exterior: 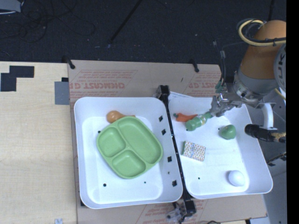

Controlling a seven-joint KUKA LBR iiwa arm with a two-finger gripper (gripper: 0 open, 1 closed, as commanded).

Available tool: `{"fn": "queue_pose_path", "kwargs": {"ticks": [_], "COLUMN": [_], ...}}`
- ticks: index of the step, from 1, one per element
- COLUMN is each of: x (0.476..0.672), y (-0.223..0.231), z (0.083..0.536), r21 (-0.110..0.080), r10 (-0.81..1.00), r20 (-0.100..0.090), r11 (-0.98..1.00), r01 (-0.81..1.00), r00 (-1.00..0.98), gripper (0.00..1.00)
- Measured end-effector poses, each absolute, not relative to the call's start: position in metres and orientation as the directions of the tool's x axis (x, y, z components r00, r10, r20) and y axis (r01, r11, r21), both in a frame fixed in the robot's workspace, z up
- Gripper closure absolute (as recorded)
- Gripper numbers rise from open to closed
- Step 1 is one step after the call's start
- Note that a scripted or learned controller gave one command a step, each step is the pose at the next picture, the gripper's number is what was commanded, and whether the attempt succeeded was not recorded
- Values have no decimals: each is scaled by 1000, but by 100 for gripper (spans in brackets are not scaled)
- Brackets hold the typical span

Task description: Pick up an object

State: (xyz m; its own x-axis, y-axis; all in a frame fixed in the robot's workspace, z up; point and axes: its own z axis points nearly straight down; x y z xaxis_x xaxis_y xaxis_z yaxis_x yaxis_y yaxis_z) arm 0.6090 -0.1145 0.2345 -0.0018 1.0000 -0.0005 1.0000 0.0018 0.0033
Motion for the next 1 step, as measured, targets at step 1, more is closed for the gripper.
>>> {"fn": "queue_pose_path", "kwargs": {"ticks": [1], "x": [597], "y": [-69], "z": [224], "r21": [-5], "r10": [1000], "r20": [2], "r11": [3], "r01": [1000], "r00": [-3], "gripper": [100]}}
